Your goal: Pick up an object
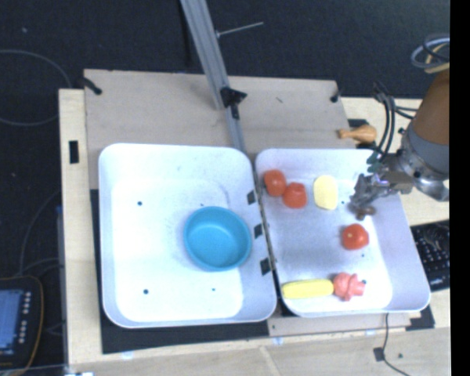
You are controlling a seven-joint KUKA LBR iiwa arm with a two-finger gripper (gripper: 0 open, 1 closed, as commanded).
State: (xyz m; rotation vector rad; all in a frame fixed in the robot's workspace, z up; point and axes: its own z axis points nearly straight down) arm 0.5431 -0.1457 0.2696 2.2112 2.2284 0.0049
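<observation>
Gripper [365, 204] poised in the right bin [403, 276], just above the red ball [355, 236] and right of the yellow block [325, 192]; jaw opening cannot be told; a straight, centred descent onto the ball is advised.

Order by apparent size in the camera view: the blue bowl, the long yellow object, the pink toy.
1. blue bowl, clearly largest.
2. long yellow object.
3. pink toy, shorter than the yellow one beside it, though somewhat thicker.
</observation>
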